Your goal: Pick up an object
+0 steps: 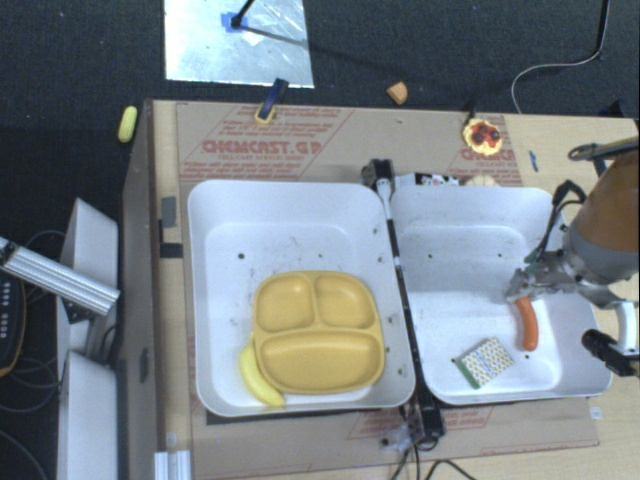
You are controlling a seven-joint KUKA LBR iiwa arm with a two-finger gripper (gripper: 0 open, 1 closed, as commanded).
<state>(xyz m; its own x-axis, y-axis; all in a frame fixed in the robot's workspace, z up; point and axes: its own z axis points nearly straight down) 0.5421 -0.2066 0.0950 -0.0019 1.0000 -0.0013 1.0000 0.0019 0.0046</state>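
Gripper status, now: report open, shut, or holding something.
Gripper: cannot be told. It sits low in the right bin, right at the top end of the orange sausage.

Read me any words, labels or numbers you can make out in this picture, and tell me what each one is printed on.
"CHEMCAST GP": large red letters on the brown protective sheet covering the board behind the left bin.
Smaller red print in repeated lines above and below it on the same sheet: too blurred to read.
Patterned card in the right bin: any print is too small to tell.
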